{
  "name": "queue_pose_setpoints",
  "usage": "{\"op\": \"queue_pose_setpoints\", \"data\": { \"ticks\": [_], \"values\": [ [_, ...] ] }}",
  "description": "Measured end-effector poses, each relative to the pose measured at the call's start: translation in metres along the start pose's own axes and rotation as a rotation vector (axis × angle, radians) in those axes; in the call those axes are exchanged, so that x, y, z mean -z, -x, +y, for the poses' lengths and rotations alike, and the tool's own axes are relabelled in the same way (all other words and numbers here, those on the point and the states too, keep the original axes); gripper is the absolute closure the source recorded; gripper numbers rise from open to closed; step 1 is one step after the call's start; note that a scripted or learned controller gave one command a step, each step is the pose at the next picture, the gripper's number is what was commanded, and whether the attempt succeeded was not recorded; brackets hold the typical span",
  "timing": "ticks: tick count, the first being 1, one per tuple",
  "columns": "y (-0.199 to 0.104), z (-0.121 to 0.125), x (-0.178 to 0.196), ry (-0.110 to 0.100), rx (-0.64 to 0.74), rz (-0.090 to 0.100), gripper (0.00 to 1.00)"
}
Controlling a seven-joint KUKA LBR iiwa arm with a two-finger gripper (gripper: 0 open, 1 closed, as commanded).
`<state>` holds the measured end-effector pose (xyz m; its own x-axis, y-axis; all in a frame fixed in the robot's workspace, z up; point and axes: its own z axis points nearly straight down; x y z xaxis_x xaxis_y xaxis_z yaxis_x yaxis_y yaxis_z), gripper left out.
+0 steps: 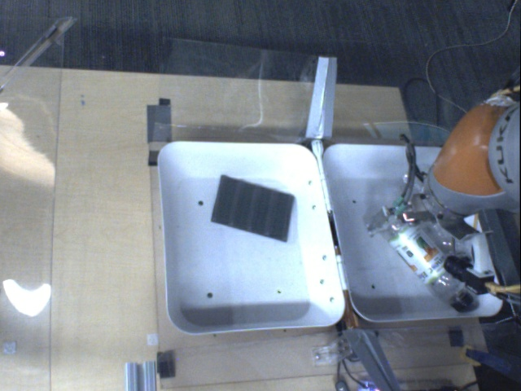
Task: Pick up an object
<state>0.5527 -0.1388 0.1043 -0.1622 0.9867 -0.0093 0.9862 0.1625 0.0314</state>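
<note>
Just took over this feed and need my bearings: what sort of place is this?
Most likely a robotics lab or test cell: a white left bin and right bin side by side on a wooden bench, a grey and orange arm reaching over the right one, and dark carpet behind.

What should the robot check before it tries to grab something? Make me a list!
1. Something to grab: ok, a dark flat rectangle lies in the left bin.
2. Rectangle away from the bin walls: ok, bare floor all round it.
3. Nothing on top of the rectangle: ok.
4. Gripper over the rectangle: not ok, it is over the right bin.
5. Anything under the gripper: cannot tell, the arm covers part of that bin.
</note>
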Motion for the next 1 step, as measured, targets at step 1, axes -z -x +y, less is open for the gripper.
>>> {"op": "queue_pose_setpoints", "data": {
  "ticks": [1],
  "values": [
    [-0.0555,0.0510,0.0814,-0.023,0.000,0.008,1.00]
  ]
}}
